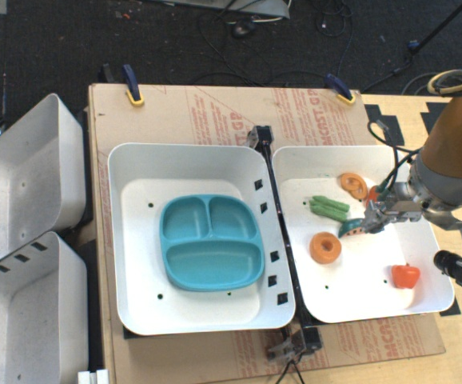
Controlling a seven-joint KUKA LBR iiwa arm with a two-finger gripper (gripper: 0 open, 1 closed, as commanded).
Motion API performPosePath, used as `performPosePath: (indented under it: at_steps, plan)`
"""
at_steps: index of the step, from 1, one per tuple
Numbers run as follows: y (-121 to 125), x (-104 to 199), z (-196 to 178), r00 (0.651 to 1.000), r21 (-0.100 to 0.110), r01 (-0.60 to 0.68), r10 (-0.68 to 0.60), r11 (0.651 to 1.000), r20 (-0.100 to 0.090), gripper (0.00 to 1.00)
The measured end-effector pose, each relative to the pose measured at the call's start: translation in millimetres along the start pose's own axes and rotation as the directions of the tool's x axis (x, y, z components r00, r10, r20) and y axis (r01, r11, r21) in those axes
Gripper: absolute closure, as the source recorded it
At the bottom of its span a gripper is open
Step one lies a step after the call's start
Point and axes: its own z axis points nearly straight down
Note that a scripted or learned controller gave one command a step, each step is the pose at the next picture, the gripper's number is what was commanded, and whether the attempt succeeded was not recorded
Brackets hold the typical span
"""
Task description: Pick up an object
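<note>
Gripper [364, 225] low in right bin [359, 306], finger state indiscernible; risk: nudging orange ring [325, 247] or green bean [329, 207] aside, missing grasp.

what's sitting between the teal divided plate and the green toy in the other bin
The camera view shows the two bins' adjoining walls and bare white floor between the teal divided plate and the green toy; no object lies there.

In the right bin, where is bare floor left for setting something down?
Bare floor runs along the right bin's near edge, between orange ring and red pepper. Crowded: the middle, where the hand hangs by the green pods.
</note>
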Motion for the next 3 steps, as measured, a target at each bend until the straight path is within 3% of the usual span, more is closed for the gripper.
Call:
performPosePath:
  at_steps: [2,3]
  plan:
    - [13,105,2,1.000,-0.001,0.002,-0.002,1.000,-0.001,1.00]
    - [0,156,1,1.000,0.001,0.001,-0.001,1.000,-0.001,1.00]
